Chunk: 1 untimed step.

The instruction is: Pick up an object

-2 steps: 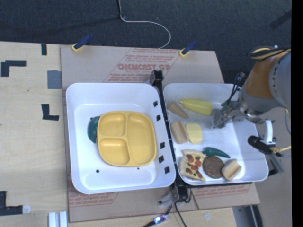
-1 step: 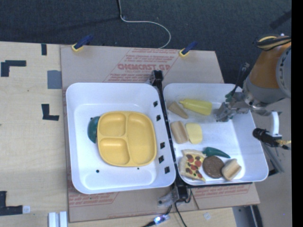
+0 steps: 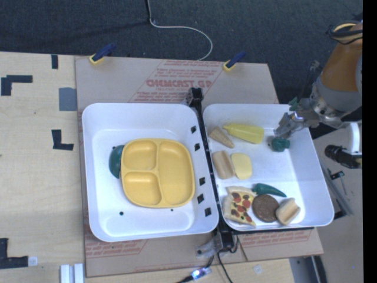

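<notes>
Hovered gripper (image 3: 285, 132), grip state untellable, over teal piece (image 3: 279, 144) at right bin's (image 3: 315, 175) two o'clock; nothing lifted yet.

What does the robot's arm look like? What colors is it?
The arm is grey and rounded, with an orange band near the top. Its end effector is small, grey and metallic, with two thin fingers, at the right bin.

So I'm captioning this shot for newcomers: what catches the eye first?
The yellow divided plate in the left bin stands out most. In the right bin lie toy foods, among them a pizza slice, and the end effector hangs over a small teal object near its far right side.
</notes>
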Available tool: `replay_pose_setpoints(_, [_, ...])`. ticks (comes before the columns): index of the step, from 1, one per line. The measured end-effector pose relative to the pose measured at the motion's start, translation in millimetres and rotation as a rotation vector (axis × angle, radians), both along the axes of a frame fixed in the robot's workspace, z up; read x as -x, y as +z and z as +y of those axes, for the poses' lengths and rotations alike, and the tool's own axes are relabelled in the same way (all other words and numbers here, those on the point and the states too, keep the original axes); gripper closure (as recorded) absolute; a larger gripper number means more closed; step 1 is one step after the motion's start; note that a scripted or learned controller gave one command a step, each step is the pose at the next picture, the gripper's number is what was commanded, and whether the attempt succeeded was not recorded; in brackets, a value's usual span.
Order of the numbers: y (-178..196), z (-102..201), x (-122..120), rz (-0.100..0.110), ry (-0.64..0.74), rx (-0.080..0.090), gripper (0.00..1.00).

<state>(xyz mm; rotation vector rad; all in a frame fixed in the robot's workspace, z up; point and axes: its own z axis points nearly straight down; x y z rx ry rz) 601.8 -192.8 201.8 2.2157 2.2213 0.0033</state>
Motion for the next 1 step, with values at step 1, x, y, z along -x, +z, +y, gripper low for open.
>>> replay_pose_setpoints(1, [24.0, 0.6, -0.7, 0.003, -0.001, -0.001, 1.0])
